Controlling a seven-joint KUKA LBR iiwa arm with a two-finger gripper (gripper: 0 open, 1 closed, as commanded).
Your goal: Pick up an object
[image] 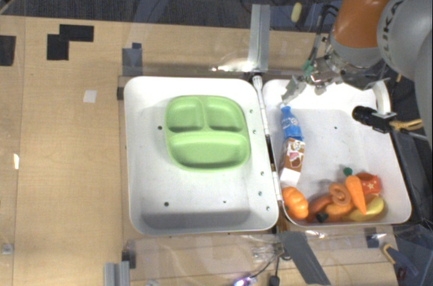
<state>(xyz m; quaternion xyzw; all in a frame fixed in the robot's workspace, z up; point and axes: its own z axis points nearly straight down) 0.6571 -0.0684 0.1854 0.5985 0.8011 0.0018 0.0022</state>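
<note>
The left bin [135, 163] sits on the wooden bench [61, 143] and holds a green divided plate [206, 132], lying flat a little above the bin's middle, with two small compartments along its far side and one long compartment nearer the camera. Just to the right, touching along their shared edge, is the right bin [345, 126]. Close to that bin's left wall lies a bottle [293, 146] with a blue cap and blue upper part and a brown-and-white label lower down, its cap pointing toward the far side. Beyond the bottle's base, in the near corner of the bin, a heap of toy food [338, 200] is bunched together: an orange round fruit at the left, a brown piece beside it, a carrot with a green top standing across the pile, something red behind it and something yellow at the right end. Above the far edge of the right bin hangs the gripper [306, 80], well apart from the bottle and the heap; whether its claw is released or clenched cannot be told from here. The arm [379, 14] rises behind it toward the upper right.
</note>
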